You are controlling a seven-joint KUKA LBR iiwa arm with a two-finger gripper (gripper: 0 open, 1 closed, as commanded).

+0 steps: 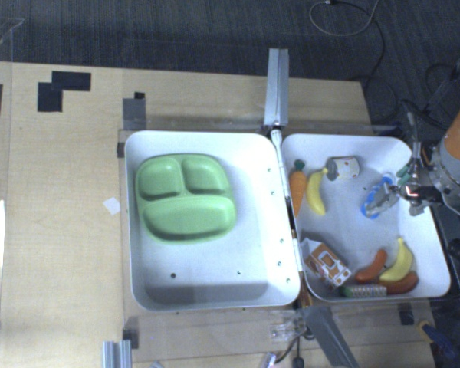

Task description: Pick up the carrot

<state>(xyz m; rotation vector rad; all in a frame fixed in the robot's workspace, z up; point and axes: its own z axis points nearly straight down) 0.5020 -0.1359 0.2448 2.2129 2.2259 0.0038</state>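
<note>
The carrot (297,191), orange with a green top, lies along the left wall of the right bin (345,221), just left of a small yellow banana (316,193). My gripper (412,193) hangs over the bin's right edge, far to the right of the carrot. A blue ring-shaped object (377,198) lies just left of the gripper. Nothing is visibly held.
A green divided plate (185,196) sits in the left bin (207,282). The right bin also holds a grey can (343,167), a snack packet (327,264), a red sausage (370,265), a second banana (401,259) and another reddish sausage (397,285).
</note>
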